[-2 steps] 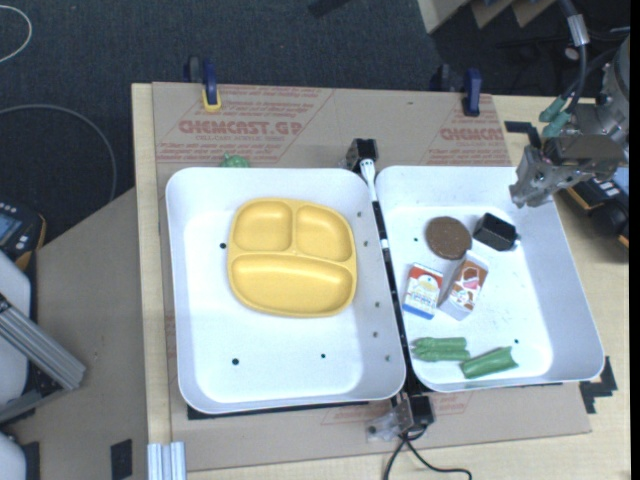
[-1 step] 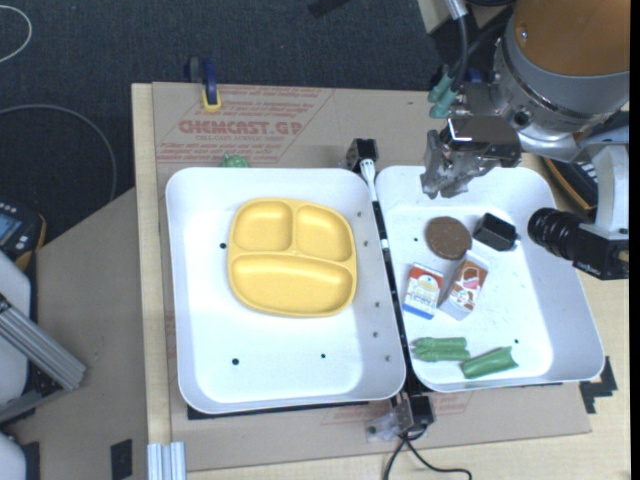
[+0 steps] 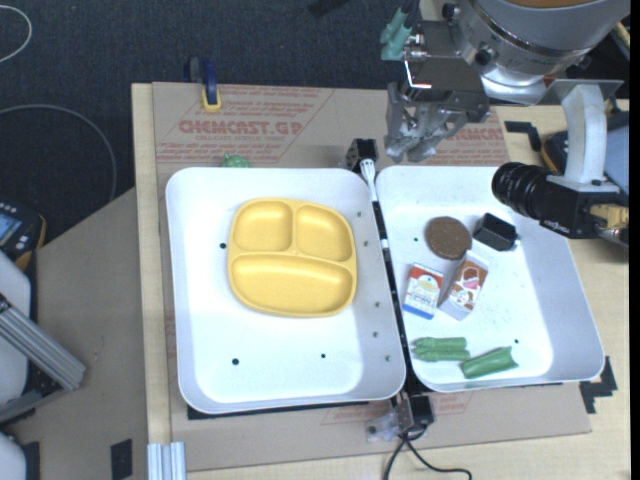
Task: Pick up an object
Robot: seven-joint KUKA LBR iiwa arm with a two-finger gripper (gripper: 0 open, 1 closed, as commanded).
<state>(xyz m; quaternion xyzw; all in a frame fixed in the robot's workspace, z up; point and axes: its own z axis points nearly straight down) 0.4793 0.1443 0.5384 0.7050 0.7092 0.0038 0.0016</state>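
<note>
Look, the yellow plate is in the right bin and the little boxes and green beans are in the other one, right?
Not quite. The camera view shows the yellow plate in the left bin, alone. The little boxes and green beans are in the right bin, along with a brown disc and a small black block.

Divided plate (image 3: pixel 292 256): plain yellow. Both bins (image 3: pixel 200 328): white. Round disc (image 3: pixel 448 237): brown. Small block (image 3: pixel 494 232): black. Two cartons (image 3: pixel 423 290): white with red and blue print. Two pods (image 3: pixel 440 347): green. Bench board (image 3: pixel 300 118): tan, red lettering.
</note>
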